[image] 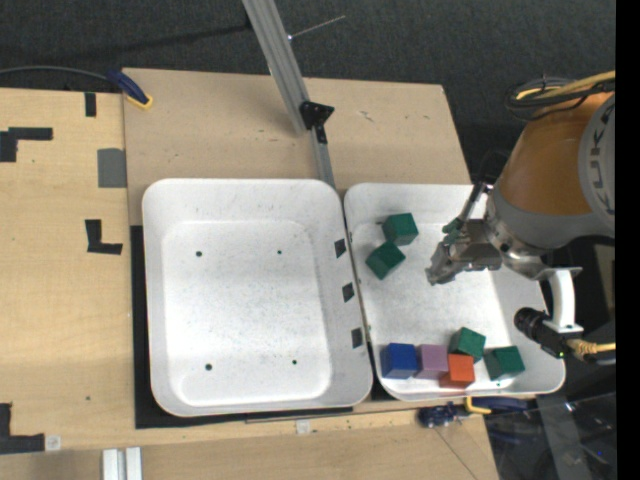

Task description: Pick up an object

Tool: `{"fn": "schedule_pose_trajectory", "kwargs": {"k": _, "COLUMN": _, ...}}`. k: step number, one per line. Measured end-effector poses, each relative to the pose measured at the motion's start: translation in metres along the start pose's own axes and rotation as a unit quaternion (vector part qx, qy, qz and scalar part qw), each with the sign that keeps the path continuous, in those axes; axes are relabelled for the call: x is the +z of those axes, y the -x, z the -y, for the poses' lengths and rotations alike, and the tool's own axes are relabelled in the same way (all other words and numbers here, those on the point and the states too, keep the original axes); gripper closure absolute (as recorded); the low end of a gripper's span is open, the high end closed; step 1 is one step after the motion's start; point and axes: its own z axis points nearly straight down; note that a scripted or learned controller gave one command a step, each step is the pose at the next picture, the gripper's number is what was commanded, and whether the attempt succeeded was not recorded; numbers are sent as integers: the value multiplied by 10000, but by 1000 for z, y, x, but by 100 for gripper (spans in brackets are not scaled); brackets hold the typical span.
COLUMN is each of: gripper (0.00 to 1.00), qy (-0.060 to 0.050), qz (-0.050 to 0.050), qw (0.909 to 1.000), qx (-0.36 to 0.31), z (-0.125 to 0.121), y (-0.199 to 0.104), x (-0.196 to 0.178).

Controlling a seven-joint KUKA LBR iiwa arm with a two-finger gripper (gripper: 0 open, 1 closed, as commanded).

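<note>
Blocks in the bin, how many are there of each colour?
Green blocks: 4
Blue block: 1
Purple block: 1
Orange block: 1
Total: 7, all in the right bin

Wooden bench [250, 128], pale tan, lit evenly. Dark carpet [150, 18] beyond bench's far edge. Grey metal pole [275, 43] slants across carpet onto bench. Black tape marks [30, 140] on bench's left part. Blue-yellow clamp [132, 86] at bench's far-left seam.
</note>
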Motion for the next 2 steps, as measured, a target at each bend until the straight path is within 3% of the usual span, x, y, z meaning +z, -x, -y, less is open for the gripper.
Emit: {"fn": "schedule_pose_trajectory", "kwargs": {"k": 2, "gripper": 100, "qy": 9, "qz": -3, "qw": 10000, "qx": -2, "z": -46, "y": -92, "x": -13}}
